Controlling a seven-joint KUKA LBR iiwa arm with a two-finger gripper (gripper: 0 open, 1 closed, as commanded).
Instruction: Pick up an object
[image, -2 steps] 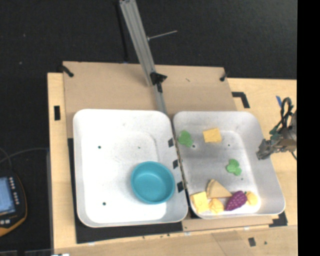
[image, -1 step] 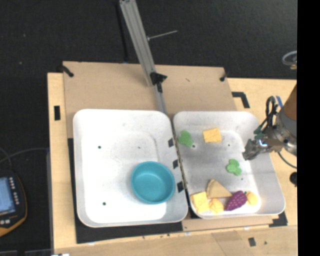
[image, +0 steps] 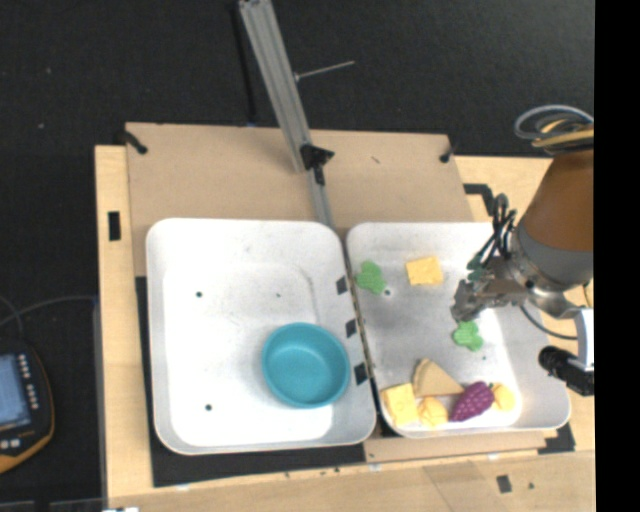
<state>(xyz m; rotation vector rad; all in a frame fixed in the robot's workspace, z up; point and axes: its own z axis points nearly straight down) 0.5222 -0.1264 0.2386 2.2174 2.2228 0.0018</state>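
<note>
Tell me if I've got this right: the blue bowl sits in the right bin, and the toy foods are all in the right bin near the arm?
Not quite. The camera view shows the blue bowl in the left bin, not the right one. The rest holds: the toy foods, such as the purple grapes and yellow block, lie in the right bin near the arm.

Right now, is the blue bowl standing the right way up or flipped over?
Right way up. The blue bowl sits in the left bin with its open mouth facing up; you can see its rim and down into its hollow.
</note>
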